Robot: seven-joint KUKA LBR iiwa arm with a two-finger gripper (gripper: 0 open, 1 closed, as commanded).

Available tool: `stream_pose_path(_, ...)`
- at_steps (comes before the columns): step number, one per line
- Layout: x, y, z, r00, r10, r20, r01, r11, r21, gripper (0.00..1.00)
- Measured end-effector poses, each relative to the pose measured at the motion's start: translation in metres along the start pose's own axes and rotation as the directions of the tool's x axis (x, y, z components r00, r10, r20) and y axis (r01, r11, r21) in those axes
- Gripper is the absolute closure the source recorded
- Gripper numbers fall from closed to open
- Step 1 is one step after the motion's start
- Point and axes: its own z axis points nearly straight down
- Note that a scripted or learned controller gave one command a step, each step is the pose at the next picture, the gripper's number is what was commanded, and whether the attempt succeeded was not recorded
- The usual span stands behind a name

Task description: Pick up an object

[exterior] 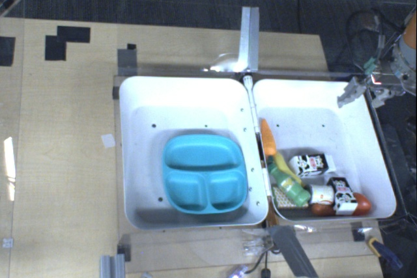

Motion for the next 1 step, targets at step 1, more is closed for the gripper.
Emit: stream_pose_path(1, 0.0487, -0.0407, 0.0948, 0.97, 0.243, -0.001, -0.243, 0.97, 0.002, 0.0)
